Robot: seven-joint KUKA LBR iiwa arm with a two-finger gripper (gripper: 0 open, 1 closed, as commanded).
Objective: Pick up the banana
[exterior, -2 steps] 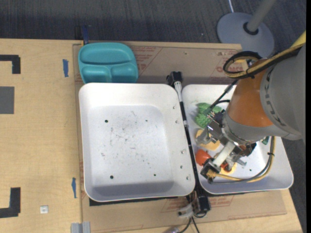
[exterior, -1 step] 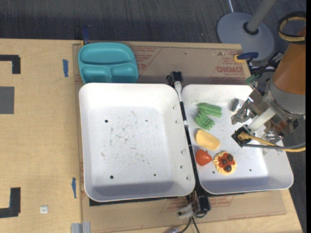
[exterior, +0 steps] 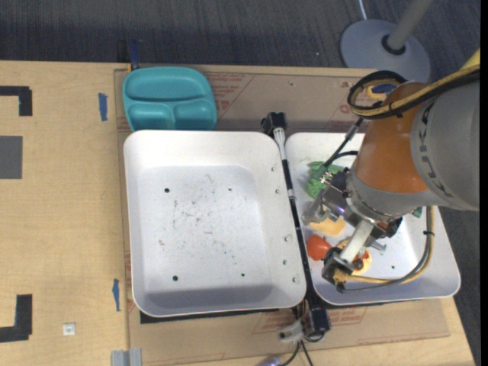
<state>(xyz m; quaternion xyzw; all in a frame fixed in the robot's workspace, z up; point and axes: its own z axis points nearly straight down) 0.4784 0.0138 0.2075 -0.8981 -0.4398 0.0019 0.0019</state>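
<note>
Banana (exterior: pixel 330 226), pale yellow, lies in the right bin (exterior: pixel 444 279) directly under the gripper (exterior: pixel 328 209), which partly hides it. Whether the gripper is clenched, released or grasping cannot be told. A red round object (exterior: pixel 318 245) sits just beside the banana, and a green object (exterior: pixel 316 176) lies behind the gripper. The arm (exterior: pixel 389 158) overhangs this bin. The left bin (exterior: pixel 206 204) adjoins it, with a teal tray (exterior: pixel 169 97) behind.

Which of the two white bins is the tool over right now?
The right-hand bin, the one holding a green thing and a red thing: the tool hangs over it. The left-hand bin lies apart from the arm.
</note>
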